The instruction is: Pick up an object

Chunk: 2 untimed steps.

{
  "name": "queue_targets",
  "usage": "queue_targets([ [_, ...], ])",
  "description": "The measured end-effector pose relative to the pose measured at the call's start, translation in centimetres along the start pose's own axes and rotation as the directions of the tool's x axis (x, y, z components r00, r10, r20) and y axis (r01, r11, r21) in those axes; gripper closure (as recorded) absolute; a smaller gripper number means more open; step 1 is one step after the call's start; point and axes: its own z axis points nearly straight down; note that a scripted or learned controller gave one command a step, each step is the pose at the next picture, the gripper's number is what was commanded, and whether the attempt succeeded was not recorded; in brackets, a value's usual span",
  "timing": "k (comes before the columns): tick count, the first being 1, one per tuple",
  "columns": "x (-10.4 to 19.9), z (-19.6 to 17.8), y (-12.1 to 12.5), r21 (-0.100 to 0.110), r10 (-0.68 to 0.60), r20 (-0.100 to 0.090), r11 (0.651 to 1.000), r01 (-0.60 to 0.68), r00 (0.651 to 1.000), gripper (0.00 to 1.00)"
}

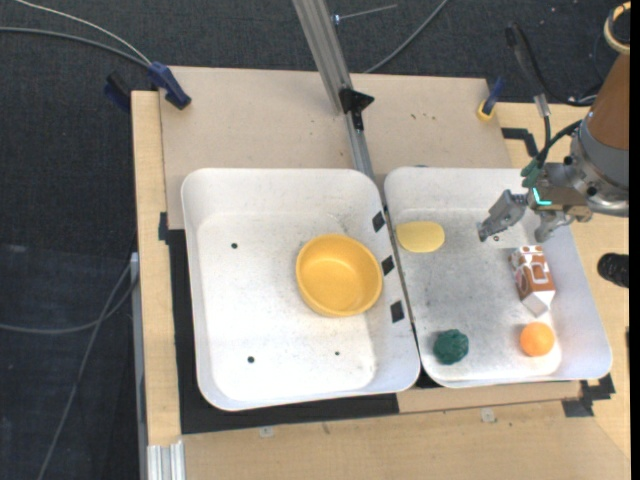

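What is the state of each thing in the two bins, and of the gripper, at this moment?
yellow bowl: upright, open side up, in the left bin.
pale yellow disc: lying flat in the right bin, near its left wall.
small carton: lying on its side, untouched.
green ball: resting free.
orange ball: resting free.
gripper: open, holding nothing, above the right bin.

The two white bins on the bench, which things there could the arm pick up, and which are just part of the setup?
Could be picked up:
yellow bowl, left bin
pale yellow disc, right bin
small carton
orange ball
dark green ball

Just setup:
blue clamp at the board's corner
metal pole
loose cables

The gripper hovers over the right bin.
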Motion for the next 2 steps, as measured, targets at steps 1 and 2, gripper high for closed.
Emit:
queue_targets([
  [1,0.0,0.0,0.0,-0.001,0.0,0.0,1.0,0.0,1.0,0.0],
  [2,0.6,4.6,-0.6,0.005,0.003,0.0,1.0,-0.003,1.0,0.0],
])
